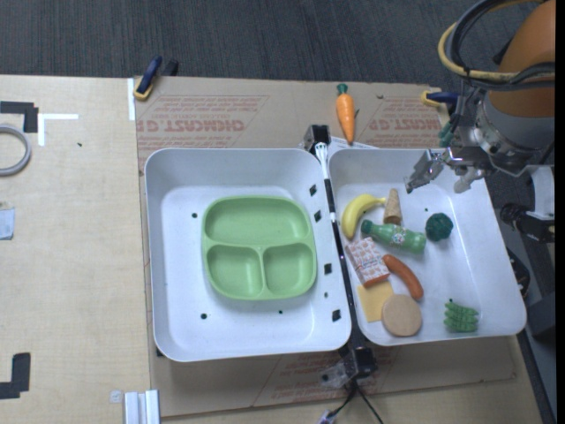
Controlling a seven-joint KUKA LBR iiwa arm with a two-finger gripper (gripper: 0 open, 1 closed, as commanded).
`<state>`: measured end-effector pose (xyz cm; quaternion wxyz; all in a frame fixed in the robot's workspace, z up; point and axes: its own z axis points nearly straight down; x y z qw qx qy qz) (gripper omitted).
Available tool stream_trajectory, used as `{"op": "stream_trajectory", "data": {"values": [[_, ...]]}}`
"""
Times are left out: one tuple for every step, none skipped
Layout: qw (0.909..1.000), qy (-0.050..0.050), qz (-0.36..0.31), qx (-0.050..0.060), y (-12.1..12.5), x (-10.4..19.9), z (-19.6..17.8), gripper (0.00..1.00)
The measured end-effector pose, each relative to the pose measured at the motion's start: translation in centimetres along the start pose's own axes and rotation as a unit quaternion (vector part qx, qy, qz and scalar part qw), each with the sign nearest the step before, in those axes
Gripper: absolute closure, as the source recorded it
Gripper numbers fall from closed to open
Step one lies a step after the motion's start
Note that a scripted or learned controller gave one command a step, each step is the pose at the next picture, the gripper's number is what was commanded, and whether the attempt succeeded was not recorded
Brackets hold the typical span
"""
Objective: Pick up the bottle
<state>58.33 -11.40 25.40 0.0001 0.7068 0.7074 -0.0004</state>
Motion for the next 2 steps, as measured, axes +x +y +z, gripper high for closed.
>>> {"op": "stream_trajectory", "data": {"values": [[1.0000,0.000,0.000,0.000,0.0,0.0,-0.9,1.00],[0.9999,0.000,0.015,0.000,-8.4,-4.8,-2.4,1.00]]}}
